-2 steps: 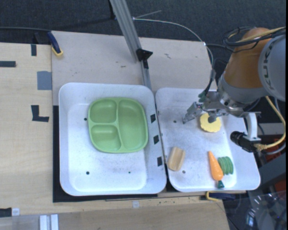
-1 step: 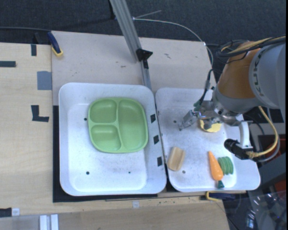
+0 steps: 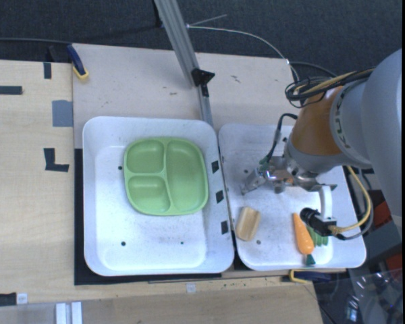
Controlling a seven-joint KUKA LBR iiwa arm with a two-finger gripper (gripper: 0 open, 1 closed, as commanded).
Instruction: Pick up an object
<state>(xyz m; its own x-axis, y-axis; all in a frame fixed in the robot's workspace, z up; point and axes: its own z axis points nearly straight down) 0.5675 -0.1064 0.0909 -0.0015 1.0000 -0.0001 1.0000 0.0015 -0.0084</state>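
Two white bins, one arm low over the right one, nothing lifted yet.

The arm [image 3: 351, 120] reaches in from the right and hangs over the right bin [image 3: 344, 248]; the left bin [image 3: 94, 201] carries a green divided plate [image 3: 166, 175]. Smaller still, a tan bread-like piece [image 3: 247, 223] lies near the right bin's left wall, and a toy carrot [image 3: 303, 233] lies toward its front right corner. The gripper [image 3: 256, 181] sits above the bread piece and apart from it, its fingers looking spread with nothing between them. This reads as the approach step. The next move would call for centring over one object, probably the bread piece just below, then descending and closing squarely on it.
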